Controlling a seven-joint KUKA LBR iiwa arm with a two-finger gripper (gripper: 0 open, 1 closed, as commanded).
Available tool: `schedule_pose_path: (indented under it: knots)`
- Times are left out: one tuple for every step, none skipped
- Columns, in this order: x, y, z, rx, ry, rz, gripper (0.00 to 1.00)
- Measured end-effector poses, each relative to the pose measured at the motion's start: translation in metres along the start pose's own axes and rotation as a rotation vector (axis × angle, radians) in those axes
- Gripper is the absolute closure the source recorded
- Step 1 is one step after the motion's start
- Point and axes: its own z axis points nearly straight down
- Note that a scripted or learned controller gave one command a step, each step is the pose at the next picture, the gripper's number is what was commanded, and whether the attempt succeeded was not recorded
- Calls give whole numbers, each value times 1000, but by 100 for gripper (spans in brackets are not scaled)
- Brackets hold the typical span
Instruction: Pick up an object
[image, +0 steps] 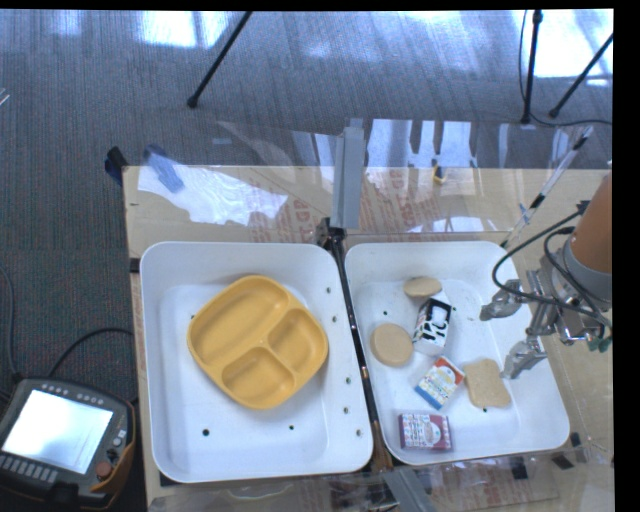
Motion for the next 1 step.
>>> schedule_pose_path:
  knots:
    - [-32,63,49,-2,4,103,0]
